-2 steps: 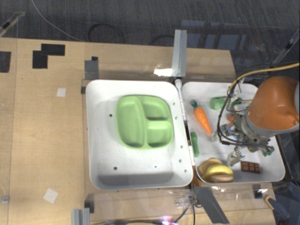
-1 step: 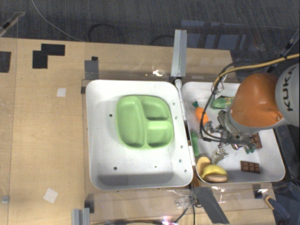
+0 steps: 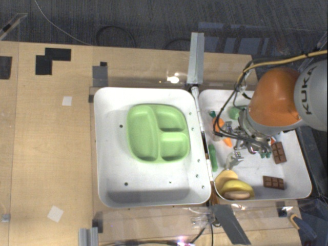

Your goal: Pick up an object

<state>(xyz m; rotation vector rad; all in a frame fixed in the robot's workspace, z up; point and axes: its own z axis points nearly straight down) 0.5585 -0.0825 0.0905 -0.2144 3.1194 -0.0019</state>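
Note:
My gripper hangs low over the middle of the right bin, under the orange wrist band. Just below it, in the bin's front left corner, lie a yellow banana and a tan bun. A brown chocolate bar rests at the front right, and another chocolate bar lies beside the wrist. A small orange piece and a green piece sit behind the gripper. A green stick lies along the bin's left wall. The arm hides much of the bin's middle.
The left bin holds a green divided plate. A metal post stands behind the rim where the bins meet. Black cables loop from the wrist over the right bin. Wooden bench surrounds the bins.

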